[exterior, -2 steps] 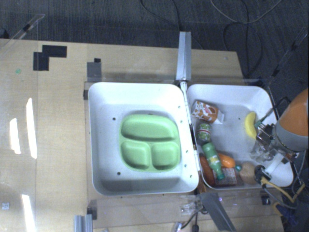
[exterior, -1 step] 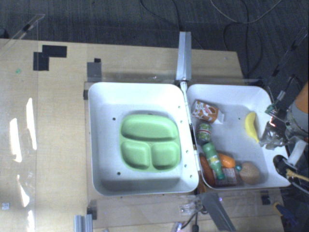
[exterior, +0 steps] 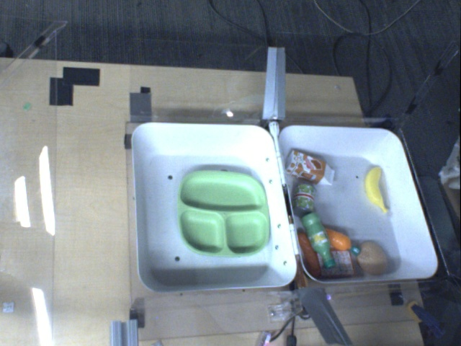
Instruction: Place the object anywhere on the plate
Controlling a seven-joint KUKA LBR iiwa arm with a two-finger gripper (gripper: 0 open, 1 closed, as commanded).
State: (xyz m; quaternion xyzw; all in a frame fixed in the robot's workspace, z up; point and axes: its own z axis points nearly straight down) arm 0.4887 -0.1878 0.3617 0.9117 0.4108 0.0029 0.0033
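A green plate (exterior: 224, 212) with three compartments, one long section at the far side and two smaller ones nearer the camera, sits in the middle of the left white bin (exterior: 155, 193). Its surface is a pale matte green with rounded corners and raised dividers.

The right white bin (exterior: 410, 193) holds the loose objects. A yellow banana (exterior: 374, 188) lies alone toward the right wall, well apart from the rest. Along the left wall, close to the divider between the bins, a small orange-and-white packet (exterior: 307, 166) lies at the far end, with a small can with a green label (exterior: 305, 197) just below it. A green bottle (exterior: 318, 240) follows, tilted toward the near corner, touching an orange item (exterior: 338, 239) and a reddish carrot-like piece (exterior: 307, 251). A brownish rounded item (exterior: 372, 257) rests in the near part of the bin beside them.

The state of the gripper jaws cannot be told here.
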